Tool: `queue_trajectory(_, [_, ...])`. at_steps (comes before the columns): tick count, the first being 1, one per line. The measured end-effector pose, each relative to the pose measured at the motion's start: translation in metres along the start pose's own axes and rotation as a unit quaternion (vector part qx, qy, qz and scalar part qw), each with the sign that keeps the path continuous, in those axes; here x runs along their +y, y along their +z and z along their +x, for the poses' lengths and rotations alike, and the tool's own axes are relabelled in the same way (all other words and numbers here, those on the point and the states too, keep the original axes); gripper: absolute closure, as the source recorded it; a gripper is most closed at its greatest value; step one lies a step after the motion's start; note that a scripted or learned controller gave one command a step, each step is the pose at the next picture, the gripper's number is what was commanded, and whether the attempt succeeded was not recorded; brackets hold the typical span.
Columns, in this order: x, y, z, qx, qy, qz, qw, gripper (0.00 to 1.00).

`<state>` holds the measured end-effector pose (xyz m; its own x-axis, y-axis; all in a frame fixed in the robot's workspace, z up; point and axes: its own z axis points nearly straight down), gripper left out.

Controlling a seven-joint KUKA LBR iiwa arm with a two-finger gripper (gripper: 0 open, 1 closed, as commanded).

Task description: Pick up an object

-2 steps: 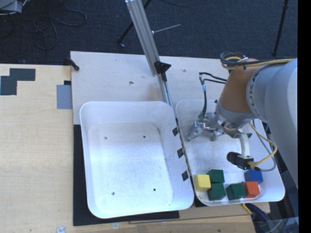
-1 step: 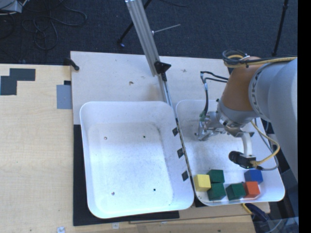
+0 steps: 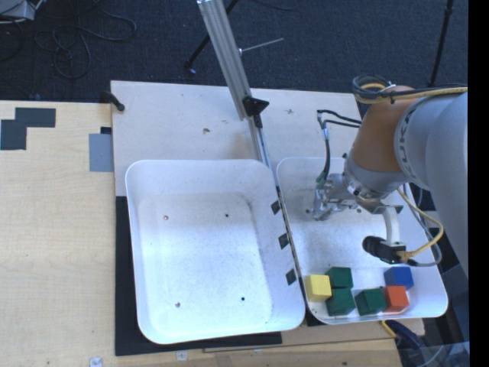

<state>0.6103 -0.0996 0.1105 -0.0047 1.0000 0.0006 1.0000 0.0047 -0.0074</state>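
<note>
Looking at the right bin (image 3: 435, 300), you see the gripper (image 3: 327, 205) near its far end; its fingers seem to hold nothing, the blocks (image 3: 359, 289) well apart.

matt white plastic bins (image 3: 145, 205) (lightly speckled), pale wood-grain bench (image 3: 53, 228), ribbed metal rail (image 3: 228, 52), smooth blocks (image 3: 359, 289).

Right shallow white bin (image 3: 432, 300): six small blocks, yellow (image 3: 318, 286), three dark green (image 3: 340, 277), blue (image 3: 398, 277) and orange (image 3: 396, 297), crowd its near edge. Floor behind them open, save the grey arm's gripper (image 3: 325, 205) near the divider rail (image 3: 283, 219)
</note>
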Motion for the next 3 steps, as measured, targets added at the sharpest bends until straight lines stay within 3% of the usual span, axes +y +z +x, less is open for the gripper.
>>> queue_trajectory(1, [0.024, -0.066, -0.030, -0.002, 0.003, -0.006, 1.0000, 1.00])
queue_trajectory(2, [0.023, -0.071, -0.027, 0.000, -0.001, -0.002, 1.0000, 1.00])
queue_trajectory(3, [-0.019, -0.204, 0.003, 0.000, 0.002, -0.006, 1.0000, 1.00])
